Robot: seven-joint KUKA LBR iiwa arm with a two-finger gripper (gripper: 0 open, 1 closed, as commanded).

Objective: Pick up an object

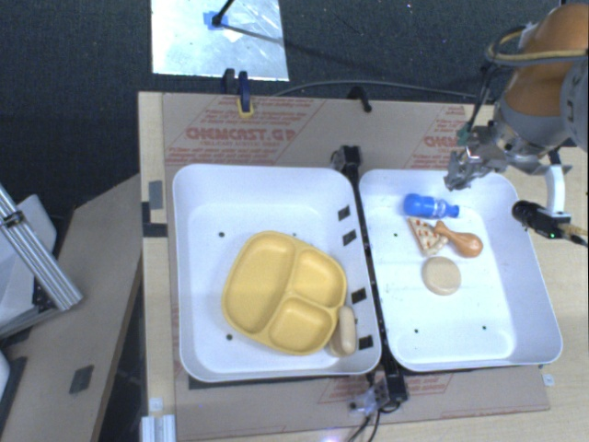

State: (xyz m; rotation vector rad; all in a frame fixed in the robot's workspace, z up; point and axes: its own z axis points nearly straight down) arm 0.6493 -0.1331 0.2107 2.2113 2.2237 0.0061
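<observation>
camera view, looking down at a slant: the arm [543, 72] enters from the right edge, its orange band high in the upper right corner and the grey wrist bent downward and leftward. the gripper [460, 175] hangs over the far rim of the right bin [497, 339], near that bin's far left part, pointing down. whether the claw is released or clenched cannot be told from this angle, and nothing is seen between its tips.

in the right bin, a blue bottle [430, 206] with a white cap lies on its side near the far edge, just below the gripper and apart from it. beside it toward the near side lies a checkered cracker-like piece [424, 236], touching a brown drumstick-shaped toy [458, 240]. a round beige disc [442, 275] rests near the middle of the bin, just beside those two.

the left bin [212, 201] carries a yellow divided plate [285, 291] in its near right part, tilted on the floor. a beige bread-like piece [345, 331] sits against the plate's near right edge, close to the bin's near right corner.

both bins sit side by side on a board printed with red letters [241, 134].
</observation>
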